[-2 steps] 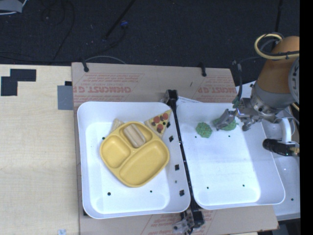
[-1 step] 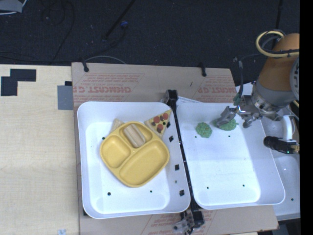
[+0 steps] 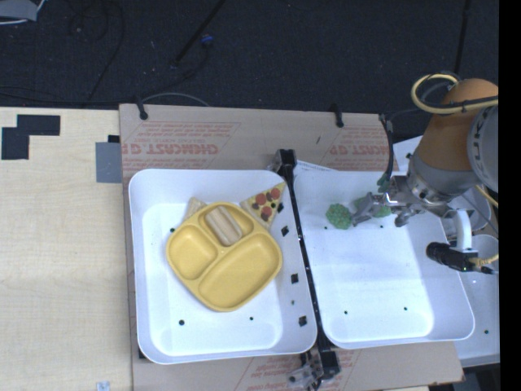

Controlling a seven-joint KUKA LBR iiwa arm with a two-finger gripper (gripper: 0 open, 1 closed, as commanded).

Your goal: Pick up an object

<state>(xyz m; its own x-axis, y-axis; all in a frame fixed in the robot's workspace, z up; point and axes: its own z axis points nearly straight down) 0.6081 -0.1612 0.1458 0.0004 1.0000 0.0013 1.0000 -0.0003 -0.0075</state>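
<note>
Tool beside green broccoli

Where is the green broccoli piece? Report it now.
The small green broccoli piece lies in the right white bin, near its upper left corner, just left of the end effector.

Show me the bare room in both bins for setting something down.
Right bin: its whole near half is bare, below the green broccoli piece and the pincer. Left bin: crowded; the yellow divided plate and the pizza slice fill its middle, leaving a bare strip along the near wall.
</note>
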